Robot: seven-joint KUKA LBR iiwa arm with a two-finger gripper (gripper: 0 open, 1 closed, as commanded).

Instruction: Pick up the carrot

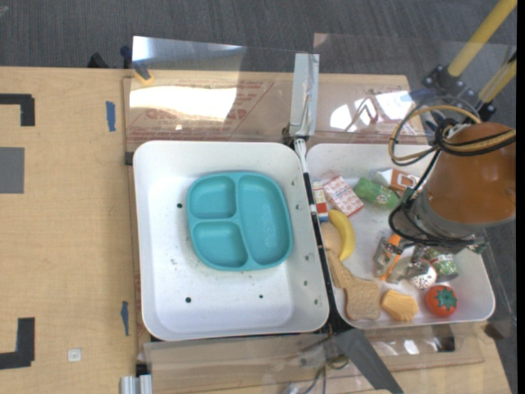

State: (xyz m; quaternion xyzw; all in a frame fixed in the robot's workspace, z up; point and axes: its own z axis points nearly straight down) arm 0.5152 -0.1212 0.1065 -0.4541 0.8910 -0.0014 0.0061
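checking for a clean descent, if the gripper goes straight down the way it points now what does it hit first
Probably the carrot, the orange piece right under the gripper in the right bin; depth is hard to judge.

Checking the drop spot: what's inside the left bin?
A teal divided plate sits in the left bin; its three compartments hold nothing. The bin floor beneath the plate is covered.

No legible text; print on small red-white packet too blurred to read.
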